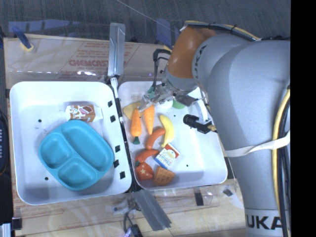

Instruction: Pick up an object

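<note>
Hand low over right bin's far end, grip unreadable.
The hand point(157, 96) was blurred against carrots point(141, 119); couldn't tell its opening or any hold. Arm hid the right bin's point(207, 169) far corner; green item point(183, 101) half covered.

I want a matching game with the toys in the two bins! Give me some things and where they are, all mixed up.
Things:
1. blue divided plate
2. banana
3. small brown carton
4. claw

Places:
A. in the right bin, lying among the toy food
B. left bin, at its far side, just behind the plate
C. over the far part of the right bin, above the carrots
D. left bin, filling its middle and near part

Pairs: 1-D, 2-A, 3-B, 4-C
</note>
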`<state>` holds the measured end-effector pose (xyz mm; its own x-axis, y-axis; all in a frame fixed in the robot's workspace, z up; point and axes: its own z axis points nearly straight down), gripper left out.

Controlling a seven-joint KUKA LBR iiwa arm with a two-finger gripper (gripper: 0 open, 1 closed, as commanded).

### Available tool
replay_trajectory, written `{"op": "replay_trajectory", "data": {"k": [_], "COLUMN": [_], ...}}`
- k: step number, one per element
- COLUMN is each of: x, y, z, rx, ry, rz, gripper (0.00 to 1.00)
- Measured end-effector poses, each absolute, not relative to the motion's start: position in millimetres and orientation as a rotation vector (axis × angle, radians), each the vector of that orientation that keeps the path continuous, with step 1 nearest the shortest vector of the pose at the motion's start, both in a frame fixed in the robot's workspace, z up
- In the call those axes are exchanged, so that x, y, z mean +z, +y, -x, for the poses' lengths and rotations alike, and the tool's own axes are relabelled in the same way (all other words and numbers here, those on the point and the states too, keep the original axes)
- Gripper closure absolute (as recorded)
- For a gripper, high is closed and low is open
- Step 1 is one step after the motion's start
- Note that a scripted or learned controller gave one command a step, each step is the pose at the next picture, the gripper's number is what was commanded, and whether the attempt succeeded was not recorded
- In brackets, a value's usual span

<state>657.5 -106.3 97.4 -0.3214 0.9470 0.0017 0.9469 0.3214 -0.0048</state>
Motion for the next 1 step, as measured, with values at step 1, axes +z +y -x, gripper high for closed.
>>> {"op": "replay_trajectory", "data": {"k": [1], "x": [193.1], "y": [-58.5], "z": [-603.5], "rx": [-0.002], "ry": [-2.59], "rz": [1.778], "gripper": [1.0]}}
